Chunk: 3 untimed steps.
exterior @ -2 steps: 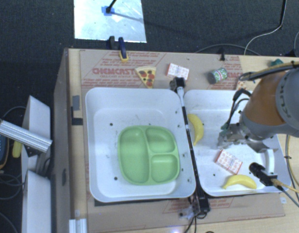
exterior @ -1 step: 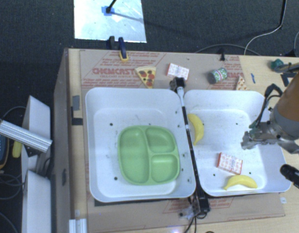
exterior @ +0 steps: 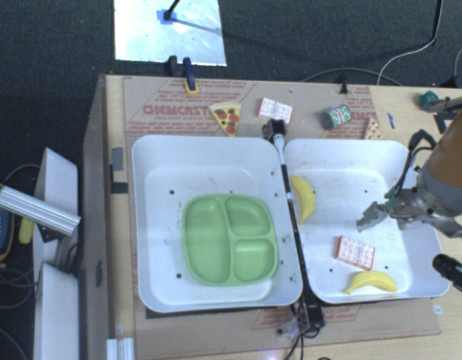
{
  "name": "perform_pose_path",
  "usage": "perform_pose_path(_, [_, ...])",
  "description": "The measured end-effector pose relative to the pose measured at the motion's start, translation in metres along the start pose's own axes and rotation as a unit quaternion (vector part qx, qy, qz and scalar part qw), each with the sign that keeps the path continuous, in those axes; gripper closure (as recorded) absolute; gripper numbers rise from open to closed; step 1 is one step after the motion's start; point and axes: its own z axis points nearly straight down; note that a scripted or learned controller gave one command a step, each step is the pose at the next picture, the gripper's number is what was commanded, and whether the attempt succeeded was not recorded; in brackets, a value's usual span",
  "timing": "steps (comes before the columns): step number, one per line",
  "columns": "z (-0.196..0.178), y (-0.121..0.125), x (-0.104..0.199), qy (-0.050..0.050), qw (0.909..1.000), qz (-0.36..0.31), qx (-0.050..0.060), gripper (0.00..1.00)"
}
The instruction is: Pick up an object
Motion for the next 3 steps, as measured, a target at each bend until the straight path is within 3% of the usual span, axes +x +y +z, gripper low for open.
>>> perform_pose_path(1, [0.079,0.006,0.052,0.001,1.0000,-0.001,0.002,0.00])
perform_pose_path(2, [0.103,0.008,0.020,0.000,1.0000,0.001,0.001,0.00])
perform_pose_path(3, [0.092,0.009,0.020,0.001,1.0000,-0.001,0.000,1.00])
